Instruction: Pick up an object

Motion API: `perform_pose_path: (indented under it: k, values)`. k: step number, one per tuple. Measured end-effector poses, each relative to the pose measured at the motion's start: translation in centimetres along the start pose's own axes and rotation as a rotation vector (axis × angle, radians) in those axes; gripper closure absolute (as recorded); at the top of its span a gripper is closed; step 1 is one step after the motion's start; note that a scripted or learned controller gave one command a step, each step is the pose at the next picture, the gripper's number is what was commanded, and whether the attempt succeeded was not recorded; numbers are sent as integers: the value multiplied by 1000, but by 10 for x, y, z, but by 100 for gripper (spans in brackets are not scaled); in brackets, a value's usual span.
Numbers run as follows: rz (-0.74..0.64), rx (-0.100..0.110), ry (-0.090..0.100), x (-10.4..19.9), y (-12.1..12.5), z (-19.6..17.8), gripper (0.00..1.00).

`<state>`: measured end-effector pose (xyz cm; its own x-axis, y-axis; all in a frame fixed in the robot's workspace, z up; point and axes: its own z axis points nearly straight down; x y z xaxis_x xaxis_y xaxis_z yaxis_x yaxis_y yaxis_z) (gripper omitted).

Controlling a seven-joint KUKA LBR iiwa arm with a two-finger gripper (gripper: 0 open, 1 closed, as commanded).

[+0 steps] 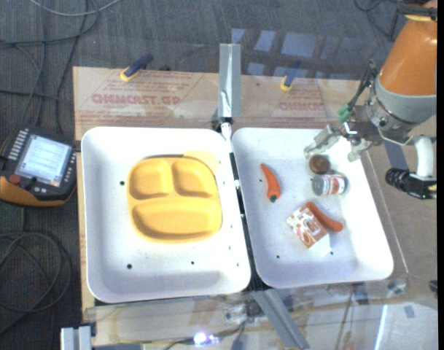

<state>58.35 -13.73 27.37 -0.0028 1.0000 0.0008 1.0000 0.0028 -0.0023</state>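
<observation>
Fingers (331, 138) are hanging apart and empty over the far side of the right bin (367, 265), just above a small brown round object (320, 164). A can (329, 185) is lying beside it, with a carrot (270, 181) to the left and a sausage (328, 218) resting against a packet (306, 227) nearer. A yellow tray (175, 197) is sitting in the left bin (105, 268).

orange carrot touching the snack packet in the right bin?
Apart. The camera view shows bare white bin floor between the carrot and the snack packet; a sausage lies on the packet.
</observation>
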Motion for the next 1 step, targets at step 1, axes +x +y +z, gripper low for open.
perform_pose_path:
  k: [1]
  values:
    - [-189, 0, 0, -3, 16, 80, 0]
